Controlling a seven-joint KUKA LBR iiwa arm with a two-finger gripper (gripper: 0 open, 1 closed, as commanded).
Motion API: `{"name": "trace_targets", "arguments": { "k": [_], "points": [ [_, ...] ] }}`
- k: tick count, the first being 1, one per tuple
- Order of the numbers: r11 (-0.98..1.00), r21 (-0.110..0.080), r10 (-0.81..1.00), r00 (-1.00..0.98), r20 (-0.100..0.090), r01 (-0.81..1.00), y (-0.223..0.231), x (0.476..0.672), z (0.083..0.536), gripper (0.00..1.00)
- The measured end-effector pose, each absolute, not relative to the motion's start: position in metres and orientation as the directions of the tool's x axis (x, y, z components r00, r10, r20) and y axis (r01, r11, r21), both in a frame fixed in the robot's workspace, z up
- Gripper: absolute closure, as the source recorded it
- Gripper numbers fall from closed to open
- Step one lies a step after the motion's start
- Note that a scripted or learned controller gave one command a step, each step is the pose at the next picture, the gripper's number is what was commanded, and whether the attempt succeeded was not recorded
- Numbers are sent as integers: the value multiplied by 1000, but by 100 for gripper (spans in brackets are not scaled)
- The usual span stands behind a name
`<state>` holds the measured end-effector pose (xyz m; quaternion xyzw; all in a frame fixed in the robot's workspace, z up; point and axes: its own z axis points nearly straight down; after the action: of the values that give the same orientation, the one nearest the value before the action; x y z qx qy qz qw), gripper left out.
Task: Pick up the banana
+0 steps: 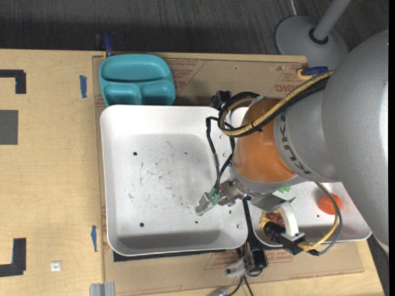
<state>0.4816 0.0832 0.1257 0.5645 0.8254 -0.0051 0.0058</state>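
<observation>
White plastic, scuffed and speckled, lies right under the gripper [206, 205], which hangs low over the left bin [123, 165], near its right wall. Whether the gripper is spread or pressed shut cannot be told from this angle.

Where the banana lies cannot be told either. The arm [345, 116] covers most of the right bin [357, 232], to the right of the gripper, and an orange object [328, 203] peeks out there. A teal tray [137, 79] sits well beyond the gripper, past the left bin's far wall.

By my judgement the task is at the search or approach step, with no grasp made. The next move probably calls for lifting clear, finding the banana, perhaps in the right bin, and coming down across its narrow width.

Dark letters on the arm's grey shell read as "KU", likely part of KUKA. Red print on the cardboard [247, 63] is too small to read.
</observation>
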Motion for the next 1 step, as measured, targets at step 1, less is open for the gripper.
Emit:
{"name": "trace_targets", "arguments": {
  "k": [1],
  "points": [
    [364,4,931,-364,-16,931,91,483,123,0]
  ]
}}
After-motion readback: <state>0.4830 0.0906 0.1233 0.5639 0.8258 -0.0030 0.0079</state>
